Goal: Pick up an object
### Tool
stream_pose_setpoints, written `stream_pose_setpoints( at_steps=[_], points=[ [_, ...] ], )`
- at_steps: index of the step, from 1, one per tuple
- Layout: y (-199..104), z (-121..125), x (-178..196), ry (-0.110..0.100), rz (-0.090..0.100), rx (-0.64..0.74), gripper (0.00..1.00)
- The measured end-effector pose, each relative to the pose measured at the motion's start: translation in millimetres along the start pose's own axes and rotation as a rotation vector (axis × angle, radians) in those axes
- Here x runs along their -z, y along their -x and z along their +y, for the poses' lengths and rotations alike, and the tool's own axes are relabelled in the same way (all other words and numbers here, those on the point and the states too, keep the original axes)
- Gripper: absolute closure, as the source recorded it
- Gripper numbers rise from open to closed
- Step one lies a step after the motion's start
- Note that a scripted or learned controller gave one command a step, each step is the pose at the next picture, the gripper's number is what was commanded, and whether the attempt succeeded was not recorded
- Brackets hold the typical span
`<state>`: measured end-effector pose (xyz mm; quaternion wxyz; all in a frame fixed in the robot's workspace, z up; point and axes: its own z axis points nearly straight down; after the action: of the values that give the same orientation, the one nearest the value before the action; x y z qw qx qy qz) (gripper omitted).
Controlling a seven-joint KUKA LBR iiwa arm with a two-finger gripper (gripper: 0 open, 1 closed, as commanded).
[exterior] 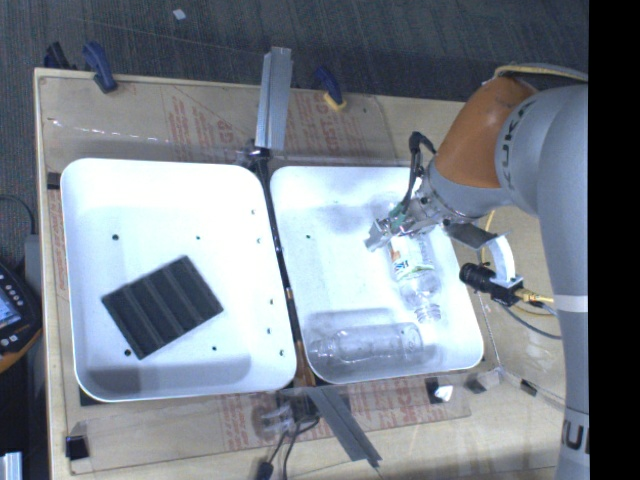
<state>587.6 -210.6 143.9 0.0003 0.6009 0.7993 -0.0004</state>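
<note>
Plywood bench on dark carpet, seen from above at a slant. Right bin taken as landmark throughout; left bin alongside its left wall, carrying a black ribbed panel.

Inside the right bin, toward its right wall: small clear bottle with a printed label, lying on its side, lengthwise from the bin's middle toward its near edge. Along the right bin's near wall: larger clear bottle, also on its side, close to the small one's lower end but seemingly not touching.

Over the right bin's middle, at the upper end of the small bottle: gripper, carried by the grey arm reaching across the bin's right rim. Open or closed: cannot tell from this angle. Contact with the bottle: likewise unclear.

Likely step in hand: securing the small bottle. For a sound grasp, best to close across the bottle's width rather than along its length, low enough to pass its widest line, since smooth round plastic tends to squirt out of a shallow pinch. Then lift straight up, clear of the larger bottle and the rim.
</note>
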Motion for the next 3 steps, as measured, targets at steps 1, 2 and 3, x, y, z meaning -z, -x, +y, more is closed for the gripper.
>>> stream_pose_setpoints(
  at_steps=[1,2,3],
  points=[
    [0.0,0.0,0.0,0.000,0.000,0.000,0.00],
    [0.0,0.0,0.0,0.000,0.000,0.000,0.00],
    [0.0,0.0,0.0,0.000,0.000,0.000,0.00]
  ],
)
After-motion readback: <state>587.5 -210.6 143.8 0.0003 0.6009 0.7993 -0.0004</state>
